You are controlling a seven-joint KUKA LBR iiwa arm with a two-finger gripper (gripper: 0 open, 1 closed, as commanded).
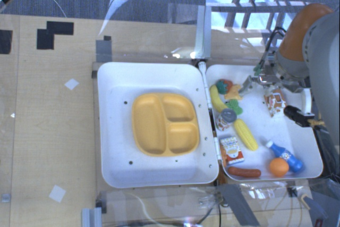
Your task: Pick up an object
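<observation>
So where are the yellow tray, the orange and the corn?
Yellow tray (165, 124): camera view, on the ridge between its compartments.
Orange (278, 167): camera view, middle of the fruit.
Corn (246, 134): camera view, middle of the cob.

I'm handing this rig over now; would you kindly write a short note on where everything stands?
Gripper: low over the right bin, near its far left side, beside the banana; nothing seen held.
Right bin holds the banana, corn, can, small carton, sausage, orange, blue bottle and a snack packet.
Left bin holds a yellow tray.
Done: arm is over the objects.
Left: grasp one and lift it.
</observation>
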